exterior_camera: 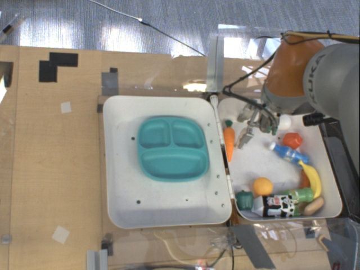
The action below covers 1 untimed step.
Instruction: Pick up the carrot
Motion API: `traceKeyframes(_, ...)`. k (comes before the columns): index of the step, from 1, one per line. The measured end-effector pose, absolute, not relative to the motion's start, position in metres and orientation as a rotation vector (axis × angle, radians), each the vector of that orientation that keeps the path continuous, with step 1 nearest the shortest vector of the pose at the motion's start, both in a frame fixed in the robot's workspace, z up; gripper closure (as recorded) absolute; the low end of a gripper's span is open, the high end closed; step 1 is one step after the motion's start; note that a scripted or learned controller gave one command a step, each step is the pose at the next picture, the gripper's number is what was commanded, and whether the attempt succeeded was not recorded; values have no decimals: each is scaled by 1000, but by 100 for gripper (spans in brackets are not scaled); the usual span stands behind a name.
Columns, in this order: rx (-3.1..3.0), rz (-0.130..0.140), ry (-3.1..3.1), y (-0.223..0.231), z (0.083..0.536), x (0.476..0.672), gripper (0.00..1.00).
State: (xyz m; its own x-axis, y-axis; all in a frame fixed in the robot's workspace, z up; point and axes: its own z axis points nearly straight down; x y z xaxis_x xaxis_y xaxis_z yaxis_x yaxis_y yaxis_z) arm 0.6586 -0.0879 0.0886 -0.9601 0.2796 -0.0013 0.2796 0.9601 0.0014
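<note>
Hovering in the camera view, the gripper point(248, 133) has its jaws spread and empty just right of the carrot point(229, 142), which lies along the right bin point(332, 198)'s left wall. Best bet: shift left, straddle it, descend, then close.

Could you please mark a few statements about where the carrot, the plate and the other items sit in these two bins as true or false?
1. The carrot lies in the right bin, against its left wall. True.
2. The teal plate sits in the right bin. False: it sits in the left bin.
3. The gripper holds the carrot between its fingers. False: the carrot lies apart, to the gripper's left.
4. The banana lies in the right bin. True.
5. The orange rests on the plate. False: it is in the right bin.
</note>
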Motion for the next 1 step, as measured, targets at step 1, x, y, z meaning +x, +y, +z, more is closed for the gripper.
traceKeyframes(1, 809, -1, 3022, -86, 89, 632, 0)
